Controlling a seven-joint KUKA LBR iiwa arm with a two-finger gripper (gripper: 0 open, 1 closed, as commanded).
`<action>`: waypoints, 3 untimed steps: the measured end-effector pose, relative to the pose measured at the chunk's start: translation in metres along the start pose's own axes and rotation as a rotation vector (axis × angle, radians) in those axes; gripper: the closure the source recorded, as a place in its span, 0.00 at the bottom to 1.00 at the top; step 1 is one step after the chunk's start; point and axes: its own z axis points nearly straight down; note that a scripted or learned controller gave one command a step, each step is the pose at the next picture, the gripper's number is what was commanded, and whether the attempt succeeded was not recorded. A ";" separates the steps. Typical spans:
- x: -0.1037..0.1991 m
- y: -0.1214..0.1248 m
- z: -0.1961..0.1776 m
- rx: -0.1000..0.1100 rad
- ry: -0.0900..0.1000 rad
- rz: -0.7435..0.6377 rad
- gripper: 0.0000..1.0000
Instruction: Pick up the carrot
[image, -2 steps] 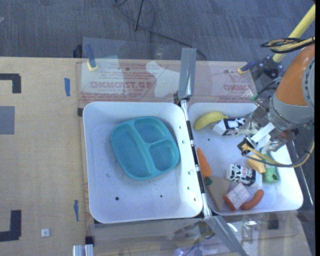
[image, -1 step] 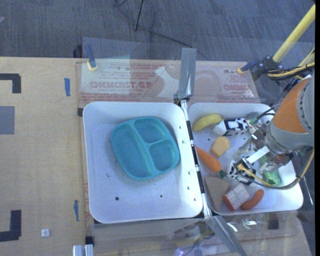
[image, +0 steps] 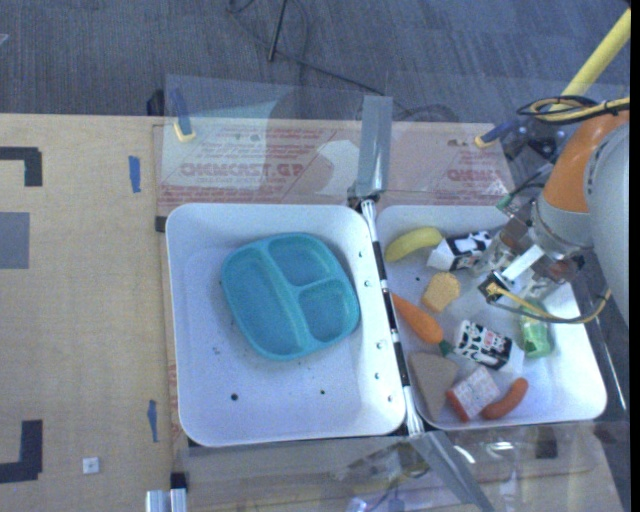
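The orange carrot (image: 417, 318) lies at a slant near the left wall of the right bin (image: 590, 395), its green end pointing toward the bin's middle. My gripper (image: 500, 262) hangs over the upper right part of that bin, to the right of and above the carrot and apart from it. A black-and-white cow-patterned toy (image: 464, 248) sits right beside the gripper on its left. I see nothing of the carrot in the gripper.
The right bin also holds a yellow banana (image: 414, 243), a yellow cracker (image: 441, 291), a cow-patterned carton (image: 485, 344), a green piece (image: 536, 338), a brown slice (image: 432, 377), a red box (image: 470, 393) and a sausage (image: 505, 398). A blue divided plate (image: 289, 295) lies in the left bin (image: 200, 400).
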 end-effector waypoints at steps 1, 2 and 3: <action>0.048 -0.068 0.002 -0.040 0.012 0.166 0.00; 0.048 -0.068 -0.009 -0.042 0.009 0.162 1.00; 0.035 -0.159 -0.089 -0.034 0.012 0.337 1.00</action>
